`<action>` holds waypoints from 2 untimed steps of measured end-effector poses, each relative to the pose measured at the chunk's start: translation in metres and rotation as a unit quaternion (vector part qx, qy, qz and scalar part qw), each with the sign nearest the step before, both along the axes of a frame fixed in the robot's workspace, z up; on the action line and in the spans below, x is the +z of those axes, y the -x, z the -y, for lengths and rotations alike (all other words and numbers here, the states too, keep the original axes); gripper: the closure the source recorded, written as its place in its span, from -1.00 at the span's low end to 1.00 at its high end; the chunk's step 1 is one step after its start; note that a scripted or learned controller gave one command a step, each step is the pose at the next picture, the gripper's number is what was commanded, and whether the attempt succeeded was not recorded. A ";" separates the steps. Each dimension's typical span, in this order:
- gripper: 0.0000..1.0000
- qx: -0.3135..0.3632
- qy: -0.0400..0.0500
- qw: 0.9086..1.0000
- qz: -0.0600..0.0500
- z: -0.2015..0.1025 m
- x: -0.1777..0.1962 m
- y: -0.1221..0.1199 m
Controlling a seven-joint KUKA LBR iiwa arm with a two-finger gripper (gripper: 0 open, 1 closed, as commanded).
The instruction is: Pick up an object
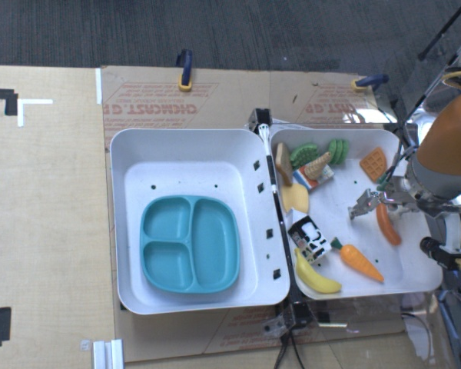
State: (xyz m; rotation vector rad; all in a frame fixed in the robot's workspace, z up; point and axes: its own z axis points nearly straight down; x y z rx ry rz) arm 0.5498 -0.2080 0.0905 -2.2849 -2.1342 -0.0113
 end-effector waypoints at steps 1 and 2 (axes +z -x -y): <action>1.00 -0.001 0.005 1.000 0.001 0.004 0.010 0.000; 1.00 -0.151 0.009 0.989 0.000 -0.060 0.084 0.030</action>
